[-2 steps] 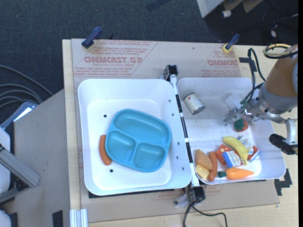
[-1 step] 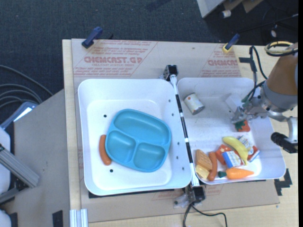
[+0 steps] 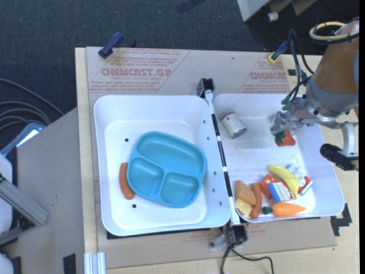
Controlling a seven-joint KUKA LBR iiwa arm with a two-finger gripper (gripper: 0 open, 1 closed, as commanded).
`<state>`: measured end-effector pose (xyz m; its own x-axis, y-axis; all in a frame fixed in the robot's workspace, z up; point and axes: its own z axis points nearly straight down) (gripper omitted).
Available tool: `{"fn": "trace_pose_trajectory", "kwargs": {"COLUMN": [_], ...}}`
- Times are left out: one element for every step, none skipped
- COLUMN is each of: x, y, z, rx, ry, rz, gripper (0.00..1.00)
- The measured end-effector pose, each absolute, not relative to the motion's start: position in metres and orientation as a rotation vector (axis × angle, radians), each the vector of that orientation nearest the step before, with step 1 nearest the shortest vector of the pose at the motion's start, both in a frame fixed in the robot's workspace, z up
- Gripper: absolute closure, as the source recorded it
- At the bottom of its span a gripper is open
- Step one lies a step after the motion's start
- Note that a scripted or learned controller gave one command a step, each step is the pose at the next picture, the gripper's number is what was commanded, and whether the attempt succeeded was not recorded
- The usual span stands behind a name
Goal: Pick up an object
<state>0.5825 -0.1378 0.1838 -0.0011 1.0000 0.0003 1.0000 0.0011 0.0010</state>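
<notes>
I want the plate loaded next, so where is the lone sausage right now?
The sausage lies in the left bin, against the left edge of the blue divided plate, near the bin's lower-left corner.

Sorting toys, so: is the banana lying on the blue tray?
No; the banana lies in the right bin, while the blue tray sits in the left bin.

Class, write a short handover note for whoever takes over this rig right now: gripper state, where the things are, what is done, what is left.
Gripper: low over the right white bin, at a small red toy block; a grasp cannot be confirmed.
Right bin: grey metal can on its side near the divider; yellow plastic banana, orange toy carrot and other toy food heaped at the near edge.
Left white bin: blue divided plastic tray, red toy sausage beside it.
Done: nothing visibly lifted.
Left: secure and raise one object.
</notes>
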Motion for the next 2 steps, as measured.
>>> {"fn": "trace_pose_trajectory", "kwargs": {"x": [0.553,0.487], "y": [-0.060,-0.028], "z": [0.233,0.243], "rx": [2.221,2.223], "ry": [2.224,2.224], "rz": [0.000,-0.002], "gripper": [1.00,1.00]}}
